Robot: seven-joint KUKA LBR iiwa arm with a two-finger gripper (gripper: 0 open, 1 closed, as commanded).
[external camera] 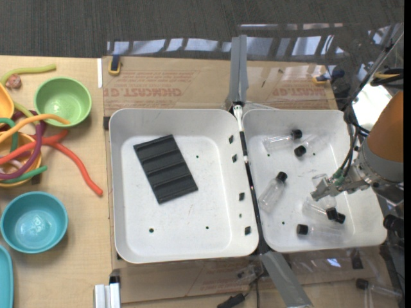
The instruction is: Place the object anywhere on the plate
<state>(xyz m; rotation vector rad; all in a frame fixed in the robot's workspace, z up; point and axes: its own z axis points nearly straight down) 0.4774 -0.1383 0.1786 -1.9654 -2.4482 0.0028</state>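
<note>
Gripper hung low over right bin, lower right of frame — finger state unreadable at this scale. Clear black-capped vials lay scattered around it, one just beside fingertips. Ribbed black plate sat tilted in left bin, centre-left — well apart from gripper.

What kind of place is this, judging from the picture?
Probably a robotics lab set up for pick-and-place trials. A robot arm reaches over two white bins; one holds a black plate, the other clear vials. Cardboard lines the bench, and bowls sit aside.
</note>
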